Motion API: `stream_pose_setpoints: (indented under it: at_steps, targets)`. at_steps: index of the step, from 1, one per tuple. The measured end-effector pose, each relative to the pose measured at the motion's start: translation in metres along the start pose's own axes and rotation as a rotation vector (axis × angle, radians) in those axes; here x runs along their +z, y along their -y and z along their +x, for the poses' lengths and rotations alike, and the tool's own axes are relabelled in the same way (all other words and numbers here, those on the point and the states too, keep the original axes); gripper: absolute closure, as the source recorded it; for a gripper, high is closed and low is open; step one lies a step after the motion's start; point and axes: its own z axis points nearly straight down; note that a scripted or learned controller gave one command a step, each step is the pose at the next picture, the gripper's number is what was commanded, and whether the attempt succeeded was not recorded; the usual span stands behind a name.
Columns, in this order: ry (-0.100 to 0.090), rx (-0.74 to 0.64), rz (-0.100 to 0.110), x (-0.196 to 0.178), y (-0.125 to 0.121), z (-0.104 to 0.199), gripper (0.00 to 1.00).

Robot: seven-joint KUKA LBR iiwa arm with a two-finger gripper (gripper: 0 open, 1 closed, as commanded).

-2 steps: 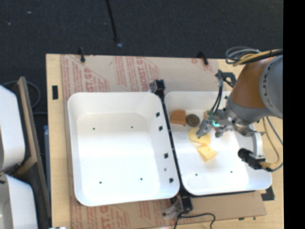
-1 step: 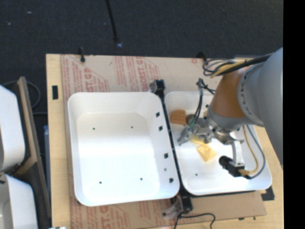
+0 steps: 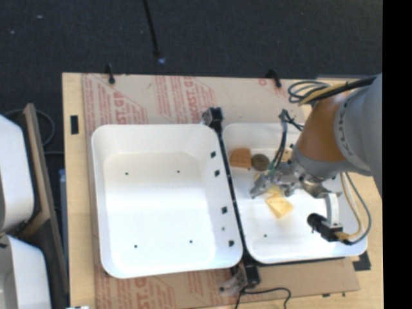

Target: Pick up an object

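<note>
In the right bin [image 3: 283,250] lie a yellow wedge-shaped block [image 3: 279,205], a tan brown block [image 3: 241,158] and a dark round object [image 3: 260,162]. The grey arm with its orange band [image 3: 322,134] reaches down into this bin. My gripper [image 3: 269,185] hangs low just above the upper left edge of the yellow block, and below the dark round object. The arm's body hides the fingers' gap, so whether anything sits between them is unclear.
The left bin [image 3: 161,198] is a shallow white tray beside the right one, split from it by a black divider rail [image 3: 225,185]. Cables [image 3: 351,211] loop along the right bin's right side. Both bins rest on a cardboard sheet [image 3: 148,98].
</note>
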Motion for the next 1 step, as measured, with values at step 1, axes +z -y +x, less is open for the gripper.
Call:
stream_pose_setpoints:
  at_steps: [1]
  targets:
    - [0.0,-0.001,-0.002,-0.0107,-0.0007,0.0003,1.0]
